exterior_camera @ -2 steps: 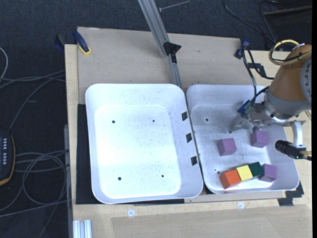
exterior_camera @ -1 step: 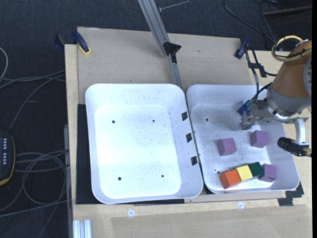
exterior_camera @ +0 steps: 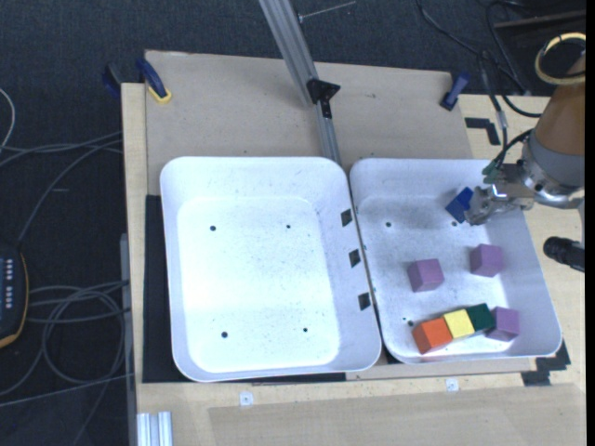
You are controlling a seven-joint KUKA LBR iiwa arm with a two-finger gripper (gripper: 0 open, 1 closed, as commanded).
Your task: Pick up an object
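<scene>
Coloured blocks [exterior_camera: 453, 326] lie untouched at lower right of the right bin [exterior_camera: 395, 179]; higher up, the gripper [exterior_camera: 481, 204] touches a blue block [exterior_camera: 458, 203], grip unclear; lifting remains undone.

Two shallow white plastic bins are sitting side by side: the left bin [exterior_camera: 186, 249] and the right bin [exterior_camera: 390, 249]. Three small purple cubes [exterior_camera: 425, 274] [exterior_camera: 486, 259] [exterior_camera: 506, 322], one blue block [exterior_camera: 458, 203] and one orange-yellow-green striped bar [exterior_camera: 454, 327] are lying in the right bin.
</scene>
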